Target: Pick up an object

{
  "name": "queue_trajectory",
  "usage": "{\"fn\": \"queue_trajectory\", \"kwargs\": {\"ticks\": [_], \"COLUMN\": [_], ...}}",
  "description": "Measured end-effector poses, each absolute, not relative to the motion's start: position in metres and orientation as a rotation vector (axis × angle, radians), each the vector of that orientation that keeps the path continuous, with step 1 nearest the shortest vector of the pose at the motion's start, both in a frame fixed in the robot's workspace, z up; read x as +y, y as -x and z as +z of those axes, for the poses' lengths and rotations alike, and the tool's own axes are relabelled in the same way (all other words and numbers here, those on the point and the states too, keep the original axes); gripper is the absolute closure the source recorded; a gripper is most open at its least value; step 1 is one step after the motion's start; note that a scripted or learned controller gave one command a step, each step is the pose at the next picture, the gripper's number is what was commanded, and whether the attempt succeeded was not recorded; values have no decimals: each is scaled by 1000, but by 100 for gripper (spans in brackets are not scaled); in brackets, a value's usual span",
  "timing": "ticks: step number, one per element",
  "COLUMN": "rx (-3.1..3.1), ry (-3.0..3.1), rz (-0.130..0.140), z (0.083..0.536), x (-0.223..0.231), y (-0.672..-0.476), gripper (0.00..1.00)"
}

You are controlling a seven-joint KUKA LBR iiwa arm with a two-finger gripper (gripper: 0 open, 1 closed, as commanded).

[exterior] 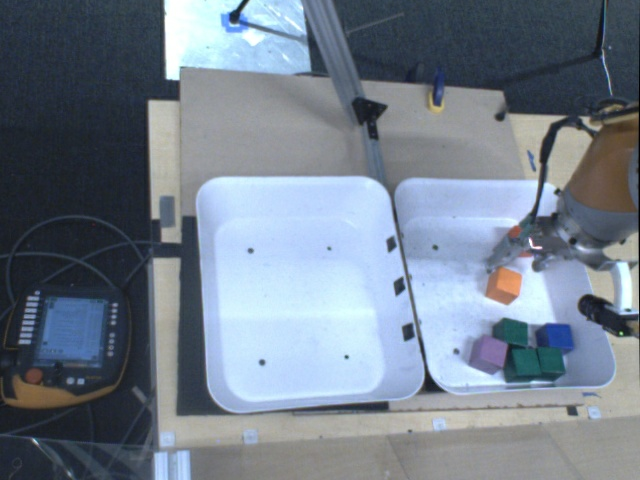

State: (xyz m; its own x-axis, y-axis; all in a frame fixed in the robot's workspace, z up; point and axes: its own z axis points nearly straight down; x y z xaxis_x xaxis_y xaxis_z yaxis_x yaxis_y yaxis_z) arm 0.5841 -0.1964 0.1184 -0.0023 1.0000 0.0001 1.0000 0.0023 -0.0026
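Orange block (pixel 504 285) sits on the floor of the right bin (pixel 440 208), roughly mid-right of that bin, just below and slightly left of the gripper (pixel 522 252). Gripper hangs right above the block's upper edge, close to it; contact can't be told from this angle, and whether the fingers are apart or together can't be told either, nothing seen clamped between them. Block is near-cubic, no clear long axis; it sits turned a bit, corners pointing roughly up-left and down-right rather than square to the bin walls. Bare white floor lies to the block's left and upper left, reaching to the wall shared with the left bin (pixel 300 193). Below the block, near the bin's lower right corner, a cluster: green block (pixel 511 332), blue block (pixel 555 337), purple block (pixel 489 353), and another dark green block (pixel 531 365), touching or nearly touching each other, apart from the orange one. Arm (pixel 605 183) comes in from the right over the bin's right rim, orange band visible above the wrist. Both bins rest on a tan bench (pixel 290 118). A handheld control pendant (pixel 65 346) with cables lies on the dark floor left of the bench.
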Motion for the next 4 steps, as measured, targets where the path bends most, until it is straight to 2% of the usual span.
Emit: {"fn": "queue_trajectory", "kwargs": {"ticks": [1, 2, 4], "rx": [-2225, -2230, -2233], "ry": [2218, 2219, 2221], "rz": [1, -3, -6], "z": [89, 102, 218], "x": [-196, -197, -196], "y": [-584, -586, -588], "gripper": [0, 100, 100]}}
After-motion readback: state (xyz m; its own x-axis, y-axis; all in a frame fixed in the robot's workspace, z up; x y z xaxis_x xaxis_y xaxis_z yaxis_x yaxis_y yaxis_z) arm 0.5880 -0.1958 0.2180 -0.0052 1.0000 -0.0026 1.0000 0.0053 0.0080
